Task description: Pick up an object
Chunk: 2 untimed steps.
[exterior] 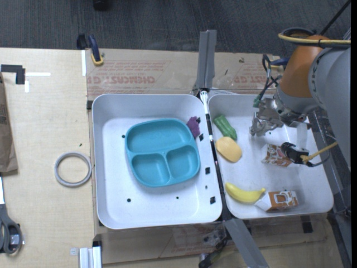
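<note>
Hovered gripper (261,128) over right bin (312,205), near pickle (225,126) and carton (277,156); couldn't tell jaw state or hold.

Tape ring (73,168), scissors (9,234) and brown paper bag (6,128) on the bench left of the bins.
</note>
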Each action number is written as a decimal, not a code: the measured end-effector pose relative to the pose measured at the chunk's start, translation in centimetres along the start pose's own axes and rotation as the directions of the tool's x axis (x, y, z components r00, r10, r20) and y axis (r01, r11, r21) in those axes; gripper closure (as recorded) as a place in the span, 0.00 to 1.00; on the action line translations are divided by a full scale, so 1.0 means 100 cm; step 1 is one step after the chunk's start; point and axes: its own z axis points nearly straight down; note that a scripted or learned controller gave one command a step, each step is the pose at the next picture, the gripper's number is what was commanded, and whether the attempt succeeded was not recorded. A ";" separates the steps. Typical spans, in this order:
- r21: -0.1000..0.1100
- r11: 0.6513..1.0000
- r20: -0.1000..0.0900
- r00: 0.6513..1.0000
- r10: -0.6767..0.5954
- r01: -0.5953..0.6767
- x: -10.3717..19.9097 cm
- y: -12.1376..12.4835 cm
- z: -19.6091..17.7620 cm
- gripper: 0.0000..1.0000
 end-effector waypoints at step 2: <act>0.010 1.000 0.001 1.000 -0.003 0.003 -0.002 0.000 -0.012 1.00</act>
